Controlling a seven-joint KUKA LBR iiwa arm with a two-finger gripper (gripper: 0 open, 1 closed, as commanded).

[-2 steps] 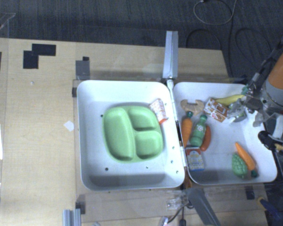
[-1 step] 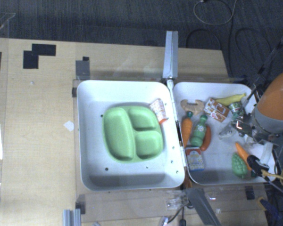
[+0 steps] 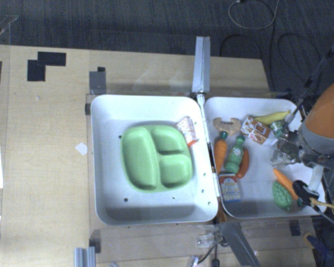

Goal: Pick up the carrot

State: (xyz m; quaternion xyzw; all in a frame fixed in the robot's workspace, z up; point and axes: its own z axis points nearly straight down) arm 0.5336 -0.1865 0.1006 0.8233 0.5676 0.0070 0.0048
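Carrot [image 3: 220, 155], orange, tapered, green top, lying lengthwise beside green bottle [image 3: 234, 154]

This is a robotics lab, a test cell rather than anyone's kitchen. A pale wooden bench [image 3: 44, 166] carries two shallow white bins [image 3: 100, 166] set side by side and pinned in place by metal brackets [image 3: 201, 65] at their edges. Black tape marks [image 3: 44, 64] sit on the benchtop, and loose black cables [image 3: 256, 15] trail over dark carpet [image 3: 128, 10] behind it. The food in the right-hand bin is plastic toy stuff (a banana [image 3: 271, 117], a small green bottle [image 3: 234, 154]), and a green divided tray [image 3: 156, 157] lies in the left. A grey robot arm with an orange band [image 3: 325, 121] leans in from the right.
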